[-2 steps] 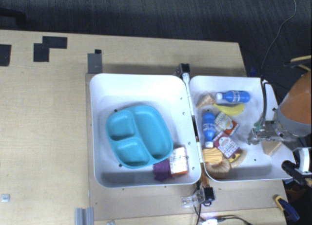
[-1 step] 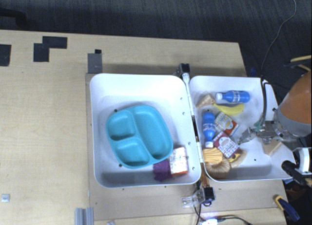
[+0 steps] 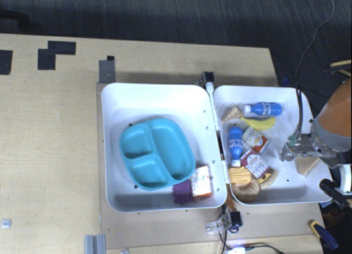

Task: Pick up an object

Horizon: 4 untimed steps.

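The tan block (image 3: pixel 306 165) sits beside the claw (image 3: pixel 294 153) in the right bin (image 3: pixel 286 193), so it can be reached easily.

Grey arm (image 3: pixel 330 137) with orange band, thin black cable, small metallic hand (image 3: pixel 294 151).

Black tape patches (image 3: pixel 55 53) are lying on the wooden desk (image 3: pixel 49 154); a black cable (image 3: pixel 316 30) is trailing across dark carpet (image 3: pixel 165 5).
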### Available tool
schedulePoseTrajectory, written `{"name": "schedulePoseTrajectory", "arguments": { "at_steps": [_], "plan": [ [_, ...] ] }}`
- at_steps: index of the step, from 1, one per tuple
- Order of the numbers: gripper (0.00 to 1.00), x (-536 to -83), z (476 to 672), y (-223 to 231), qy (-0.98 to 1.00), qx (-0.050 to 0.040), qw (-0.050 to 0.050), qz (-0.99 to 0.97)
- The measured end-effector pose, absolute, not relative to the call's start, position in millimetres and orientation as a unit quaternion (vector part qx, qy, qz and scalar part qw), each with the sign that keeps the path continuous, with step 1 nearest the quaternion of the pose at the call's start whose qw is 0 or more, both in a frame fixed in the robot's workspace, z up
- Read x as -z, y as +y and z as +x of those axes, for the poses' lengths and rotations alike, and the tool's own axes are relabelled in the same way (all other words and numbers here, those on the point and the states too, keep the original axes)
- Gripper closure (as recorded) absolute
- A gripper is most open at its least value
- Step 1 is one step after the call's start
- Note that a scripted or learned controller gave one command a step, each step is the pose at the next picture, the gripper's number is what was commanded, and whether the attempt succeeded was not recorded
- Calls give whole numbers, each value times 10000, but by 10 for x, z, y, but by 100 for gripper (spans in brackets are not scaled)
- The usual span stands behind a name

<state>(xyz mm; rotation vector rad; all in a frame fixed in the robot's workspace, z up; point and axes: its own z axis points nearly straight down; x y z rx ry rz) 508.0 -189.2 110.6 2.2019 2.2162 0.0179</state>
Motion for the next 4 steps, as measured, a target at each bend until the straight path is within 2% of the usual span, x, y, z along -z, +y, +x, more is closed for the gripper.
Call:
{"name": "schedulePoseTrajectory", "arguments": {
  "at_steps": [1, 2, 3, 4],
  "plan": [
    [0, -1106, 5079, -1892, 7095, -57, 86, 7046],
    [0, -906, 5167, -1991, 7100, -64, -41, 7041],
    [100, -1002, 5182, -2030, 7095, -54, 55, 7046],
    [0, -997, 5187, -1986, 7108, -74, 7, 7033]
  ]
}}
